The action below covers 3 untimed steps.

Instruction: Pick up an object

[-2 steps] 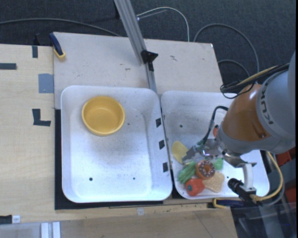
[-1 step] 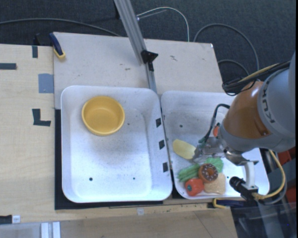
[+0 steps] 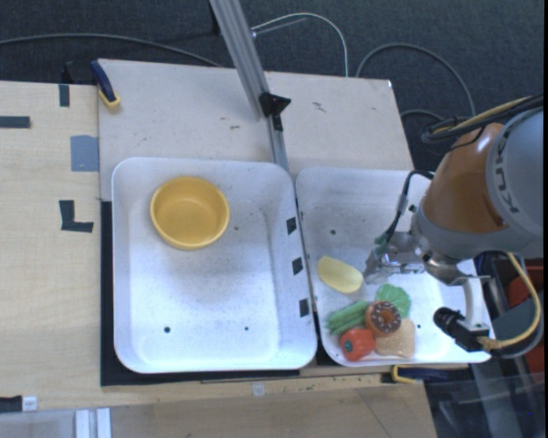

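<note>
Progress: nothing lifted yet, by my reading; every object lies on a bin floor.
Jaws (image 3: 381, 265): low inside the right bin (image 3: 347, 194), just beside the yellow piece (image 3: 340, 275); I cannot tell whether they stand wide or narrow, and nothing shows between them.
Candidates: yellow piece nearest; green piece (image 3: 347, 318), red piece (image 3: 356, 343) and brown round piece (image 3: 384, 318) heaped just past it, toward the bin's near rim.
Yellow bowl (image 3: 190, 212): alone in the left bin (image 3: 128, 272), well apart from the yellow piece.
Remaining: closing on one piece and raising it clear.

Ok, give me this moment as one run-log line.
arm: over right bin | tool: beside yellow piece | toy food pile: near corner | yellow bowl: left bin | pick: not yet
</note>
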### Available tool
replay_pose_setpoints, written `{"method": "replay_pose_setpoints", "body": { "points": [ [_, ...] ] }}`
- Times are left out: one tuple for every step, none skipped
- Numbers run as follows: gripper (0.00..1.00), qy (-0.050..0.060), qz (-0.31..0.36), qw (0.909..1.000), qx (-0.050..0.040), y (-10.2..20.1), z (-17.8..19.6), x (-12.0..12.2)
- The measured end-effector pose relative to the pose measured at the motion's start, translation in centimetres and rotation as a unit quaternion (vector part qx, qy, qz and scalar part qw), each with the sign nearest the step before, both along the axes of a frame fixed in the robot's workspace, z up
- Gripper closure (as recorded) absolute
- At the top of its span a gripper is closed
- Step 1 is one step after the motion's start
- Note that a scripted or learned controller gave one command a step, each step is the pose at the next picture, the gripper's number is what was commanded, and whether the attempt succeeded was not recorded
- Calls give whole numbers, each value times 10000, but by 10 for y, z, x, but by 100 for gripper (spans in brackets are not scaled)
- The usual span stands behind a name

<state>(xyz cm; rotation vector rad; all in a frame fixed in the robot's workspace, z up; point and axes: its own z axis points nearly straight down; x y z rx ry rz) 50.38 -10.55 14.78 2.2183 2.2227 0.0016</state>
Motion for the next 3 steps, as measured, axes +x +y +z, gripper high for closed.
{"method": "replay_pose_setpoints", "body": {
  "points": [
    [100,-5,-7,10000,-4,-9,47,-1],
    [100,-12,0,10000,-5,-9,99,0],
    [100,14,23,10000,7,37,92,24]
  ]
}}
